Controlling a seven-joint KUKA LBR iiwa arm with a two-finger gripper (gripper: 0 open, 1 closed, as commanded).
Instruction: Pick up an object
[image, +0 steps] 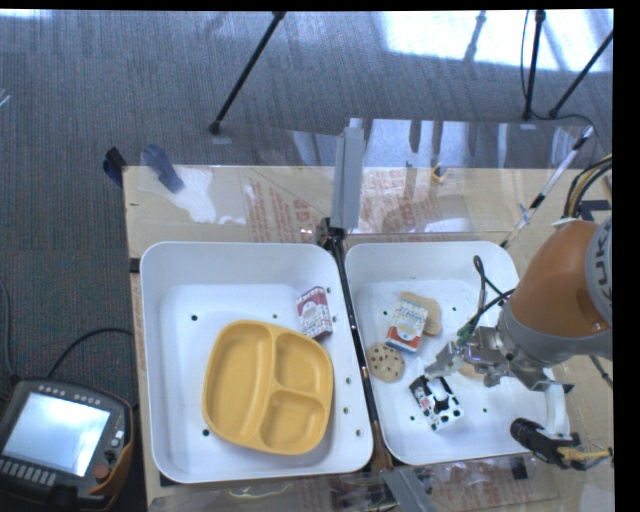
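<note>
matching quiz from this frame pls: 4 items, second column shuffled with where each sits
Items:
1. yellow tray
2. cookie
3. black-and-white carton
4. red-and-white carton

Places:
A. right bin, beside the centre divider
B. left bin, middle
C. right bin, just below the claw
D. left bin, at the tray's upper right corner

Pairs: 1-B, 2-A, 3-C, 4-D

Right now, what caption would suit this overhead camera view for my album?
Robot arm's tool hovers over a black-and-white carton in the right bin; yellow tray sits left.
</note>
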